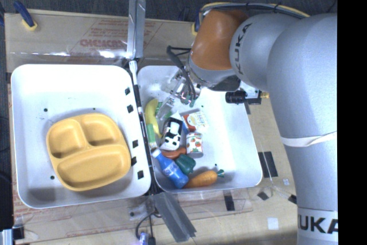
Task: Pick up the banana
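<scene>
Hanging over the back part of the right bin (246, 140), the gripper (182, 89) points down and to the left, and its metal fingers are blurred against the white floor, so I cannot tell if they are apart or together. Nothing is visible between them. The grey arm (298, 83) with its orange band (215, 37) enters from the right side and covers the back right corner of this bin.

The banana (151, 115) lies in the right bin, just in front of the gripper and a little to the left of it, close along the left wall of the bin. It is yellow with a green end toward the front, and it lies free, not touching the gripper as far as I can see.

Beside the banana, toward the middle of the right bin, there is a black and white toy (171, 136) and 2 small cartons with red print (195, 132). In front of these, near the front wall of the right bin, lie a blue bottle (171, 172), a dark green piece (185, 164) and an orange carrot (202, 178), all near together.

To the left of the right bin stands the left bin (34, 83), touching it side by side. It holds 1 yellow divided plate (89, 150) with 3 compartments.
</scene>
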You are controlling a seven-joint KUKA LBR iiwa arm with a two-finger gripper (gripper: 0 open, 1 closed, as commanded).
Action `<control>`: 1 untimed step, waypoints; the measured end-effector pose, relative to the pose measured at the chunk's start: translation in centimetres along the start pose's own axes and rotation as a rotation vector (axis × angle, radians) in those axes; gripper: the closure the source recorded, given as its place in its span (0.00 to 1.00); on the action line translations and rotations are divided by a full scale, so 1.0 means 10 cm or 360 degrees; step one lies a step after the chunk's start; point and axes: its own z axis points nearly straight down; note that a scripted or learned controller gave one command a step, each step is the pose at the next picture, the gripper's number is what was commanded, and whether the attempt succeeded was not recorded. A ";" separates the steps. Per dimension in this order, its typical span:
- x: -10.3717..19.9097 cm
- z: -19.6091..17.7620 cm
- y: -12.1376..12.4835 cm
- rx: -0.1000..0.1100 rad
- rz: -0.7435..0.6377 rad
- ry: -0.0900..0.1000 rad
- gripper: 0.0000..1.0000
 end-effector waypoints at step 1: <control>0.36 -0.98 -0.01 0.0001 0.0212 0.0009 0.00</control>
